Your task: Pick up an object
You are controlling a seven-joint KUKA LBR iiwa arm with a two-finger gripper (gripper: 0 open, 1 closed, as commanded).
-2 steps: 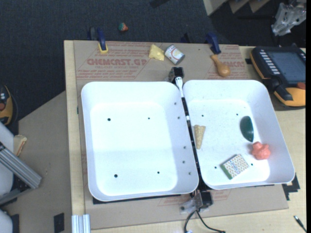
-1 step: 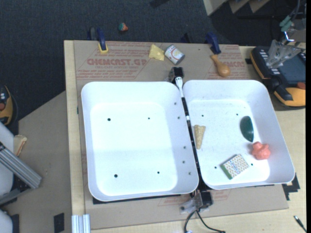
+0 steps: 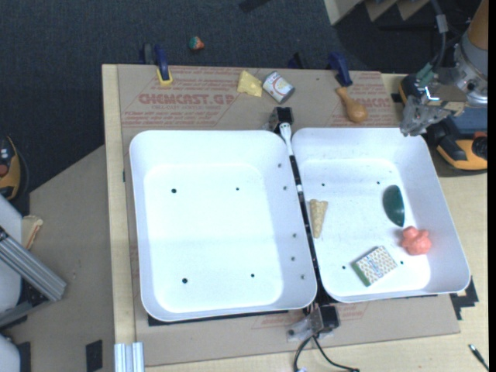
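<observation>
My pincer (image 3: 415, 124) hung at the far right corner of the right bin (image 3: 341, 149), above the rim, and carried nothing. Whether it was apart or together I could not tell from that slanted look down.

The things I could choose from all lay in the right bin. A dark green oval (image 3: 394, 204) lay toward the right wall, and a pink lump (image 3: 417, 240) sat just beside it, nearer the front. A patterned pad (image 3: 376, 264) lay tilted toward the front, and a pale cone (image 3: 318, 215) lay near the left wall, close by the divide from the left bin (image 3: 155, 153).

My judgement was that the green oval was the best target, being the nearest to me. To do it well I would have had to come down straight over its middle and span its narrow width, crosswise to its long axis. The risk I saw was its smooth, rounded look, which might let it squirt out of a shallow grip. The pink lump so close by could also have caught a finger on the near side, so I would have kept to the oval's far half.
</observation>
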